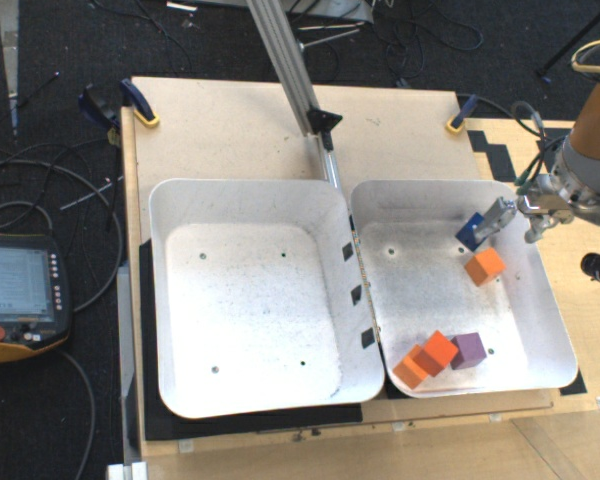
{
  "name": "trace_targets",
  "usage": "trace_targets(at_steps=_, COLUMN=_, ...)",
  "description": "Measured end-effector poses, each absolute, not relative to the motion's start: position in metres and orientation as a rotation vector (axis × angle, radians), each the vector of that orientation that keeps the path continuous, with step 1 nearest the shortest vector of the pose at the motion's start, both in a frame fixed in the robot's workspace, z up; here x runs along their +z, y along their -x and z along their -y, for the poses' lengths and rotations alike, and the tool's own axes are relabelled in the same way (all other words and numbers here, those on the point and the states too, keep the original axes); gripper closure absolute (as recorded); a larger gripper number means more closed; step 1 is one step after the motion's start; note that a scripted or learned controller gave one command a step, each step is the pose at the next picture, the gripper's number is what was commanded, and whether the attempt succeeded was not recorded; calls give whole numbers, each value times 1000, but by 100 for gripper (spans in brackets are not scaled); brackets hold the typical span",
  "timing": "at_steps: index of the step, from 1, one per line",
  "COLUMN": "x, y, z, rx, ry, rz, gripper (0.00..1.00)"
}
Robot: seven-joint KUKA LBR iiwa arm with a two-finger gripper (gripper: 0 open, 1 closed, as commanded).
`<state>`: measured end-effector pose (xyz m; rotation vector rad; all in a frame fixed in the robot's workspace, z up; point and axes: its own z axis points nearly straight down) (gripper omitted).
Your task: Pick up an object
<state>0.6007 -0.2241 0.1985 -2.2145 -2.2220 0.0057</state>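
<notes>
Four blocks lie in the right bin (pixel 540 298): a blue block (pixel 470 233) near its far right corner. The claw (pixel 517 220), fingers spread, hangs just above it, pinching nothing. Next: lower, centre, close.

Even, fairly bright overhead light; white bins (pixel 250 218) near overexposed, faint shadows only under blocks (pixel 438 356); dark floor (pixel 50 198) underexposed; overall soft focus, grainy, slight blur at arm (pixel 590 148) on right
</notes>
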Motion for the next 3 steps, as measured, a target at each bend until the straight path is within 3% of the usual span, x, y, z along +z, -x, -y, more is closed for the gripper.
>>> trace_targets(at_steps=1, x=117, y=-587, z=212, rx=-3, ry=2226, rz=2226, gripper=0)
trace_targets(at_steps=2, x=92, y=-650, z=169, rx=9, ry=2210, rz=2217, gripper=0)
trace_targets(at_steps=3, x=96, y=-605, z=124, rx=1, ry=2215, rz=2225, gripper=0)
